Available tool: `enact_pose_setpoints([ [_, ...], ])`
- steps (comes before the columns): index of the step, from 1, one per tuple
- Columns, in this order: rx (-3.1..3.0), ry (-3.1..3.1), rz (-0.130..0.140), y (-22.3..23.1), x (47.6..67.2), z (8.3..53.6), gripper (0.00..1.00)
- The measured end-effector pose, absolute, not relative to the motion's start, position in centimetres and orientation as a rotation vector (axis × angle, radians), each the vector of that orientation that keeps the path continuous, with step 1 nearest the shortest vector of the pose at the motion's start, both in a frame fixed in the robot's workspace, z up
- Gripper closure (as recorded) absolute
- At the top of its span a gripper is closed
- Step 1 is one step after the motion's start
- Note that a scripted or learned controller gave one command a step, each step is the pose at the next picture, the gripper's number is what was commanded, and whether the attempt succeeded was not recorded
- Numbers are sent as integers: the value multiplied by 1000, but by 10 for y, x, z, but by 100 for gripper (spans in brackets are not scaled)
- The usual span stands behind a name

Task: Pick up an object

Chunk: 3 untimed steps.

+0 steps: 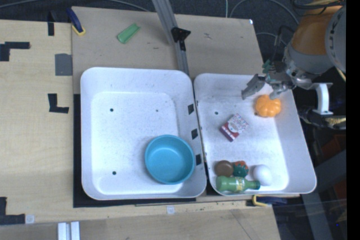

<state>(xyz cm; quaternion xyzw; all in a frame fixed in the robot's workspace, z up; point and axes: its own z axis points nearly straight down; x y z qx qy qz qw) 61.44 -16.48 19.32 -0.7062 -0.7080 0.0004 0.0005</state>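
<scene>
Trouble looks likeliest if the gripper (265, 89), fingers apart just above the round orange fruit (268, 106) in the right bin (292, 137), nudges it rolling aside.

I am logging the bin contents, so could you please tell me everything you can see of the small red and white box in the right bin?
The small red and white box is a little carton, red along its lower left side and white with faint markings on top. It looks like printed cardboard, seemingly undamaged. It lies flat, turned at a slant to the bin walls, near the middle of the right bin. It rests on the bin floor and touches nothing else; the orange object lies apart, up and to its right.
</scene>
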Motion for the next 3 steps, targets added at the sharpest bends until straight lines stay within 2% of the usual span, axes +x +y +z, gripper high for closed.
enact_pose_setpoints([
  [1,-2218,-2224,2,-165,614,193,0],
  [3,-2217,-2222,6,-165,620,85,0],
])
